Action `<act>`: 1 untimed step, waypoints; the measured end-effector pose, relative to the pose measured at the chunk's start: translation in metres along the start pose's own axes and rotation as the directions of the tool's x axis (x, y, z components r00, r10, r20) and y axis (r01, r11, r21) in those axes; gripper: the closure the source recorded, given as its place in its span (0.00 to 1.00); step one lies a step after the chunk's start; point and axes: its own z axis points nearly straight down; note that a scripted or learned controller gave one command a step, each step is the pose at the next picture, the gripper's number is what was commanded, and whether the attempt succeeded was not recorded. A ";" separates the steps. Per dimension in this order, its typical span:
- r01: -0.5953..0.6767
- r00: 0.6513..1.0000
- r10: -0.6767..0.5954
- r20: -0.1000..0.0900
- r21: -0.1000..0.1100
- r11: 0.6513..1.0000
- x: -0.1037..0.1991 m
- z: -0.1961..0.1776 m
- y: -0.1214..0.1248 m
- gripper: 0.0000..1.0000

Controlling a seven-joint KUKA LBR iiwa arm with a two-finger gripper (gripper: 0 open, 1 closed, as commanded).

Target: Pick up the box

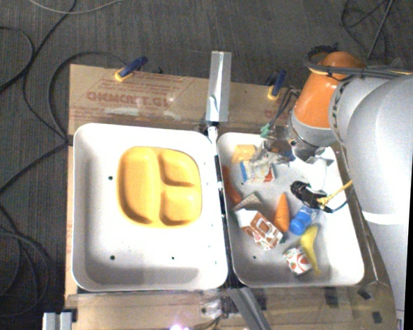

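Camera view looks down on my bench, where two shallow white plastic bins sit side by side on a brown cardboard sheet point(137, 97) pinned by blue and yellow clamps. My gripper point(266, 156) hangs over the upper part of the right bin point(339, 270), below my orange wrist band point(321, 98) and smooth grey arm; I cannot tell how it is set, because it is tangled visually with the clutter under it. Directly beneath it lies a small carton with blue and red print point(253, 172), just beside a pale yellow block point(243, 152); whether I am touching either one I cannot make out. The box point(262, 230), a small white carton patterned in reddish brown, lies flat near the middle of the right bin, well apart from my gripper, with its long axis running on a slant from upper left to lower right. A glossy orange carrot point(282, 211) stands just above it, tapering upward, with a blue plastic cylinder point(301, 221) to its right and a yellow banana-shaped toy point(310, 245) below that. A small round red-and-white can point(297, 260) rests near the bin's lower edge. The left bin point(93, 255) holds a glossy yellow divided tray point(160, 186) with rounded corners and three compartments.
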 end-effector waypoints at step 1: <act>0.000 1.000 0.000 0.000 0.002 1.000 0.000 0.001 -0.001 0.00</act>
